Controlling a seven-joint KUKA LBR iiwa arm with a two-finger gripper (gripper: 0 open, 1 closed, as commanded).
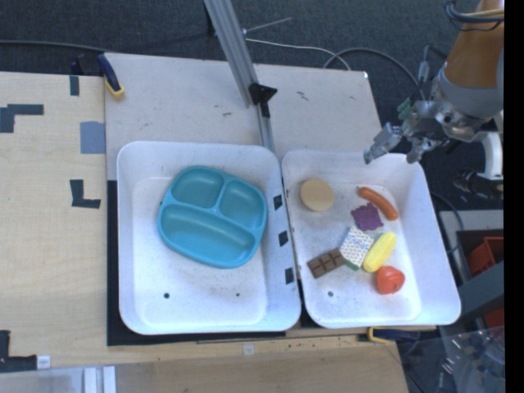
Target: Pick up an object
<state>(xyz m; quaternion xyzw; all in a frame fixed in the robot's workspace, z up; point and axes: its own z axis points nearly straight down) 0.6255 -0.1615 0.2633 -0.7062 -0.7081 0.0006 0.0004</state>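
- Right bin (pixel 426 244): shallow, white, holding seven small things, all in its middle and right part.
- Round tan cookie (pixel 316 195): upper left of the group, lying flat, apart from the rest.
- Orange-red sausage (pixel 377 202): upper right, lying at a slant, just above the purple piece.
- Purple piece (pixel 367 217): small, crumpled in outline, just beside the sausage's lower end.
- Checked white block (pixel 355 247): middle of the group, touching the yellow corn on its right.
- Yellow corn (pixel 379 251): lying at a slant, between the block and the tomato.
- Brown chocolate bar (pixel 325 264): lower left, its corner near the block.
- Red tomato (pixel 390 280): lowest of the group, just below the corn.
- Gripper (pixel 394 148): above the right bin's far rim, clear of all the things; fingers spread apart, nothing between them.
- Arm (pixel 473 56): grey with orange band, coming in from the upper right.
- Left bin (pixel 135 244): white, bearing a blue divided plate (pixel 213 216) with three compartments.
- Metal pole (pixel 233 43): running slantwise from the top down to the gap between the bins.
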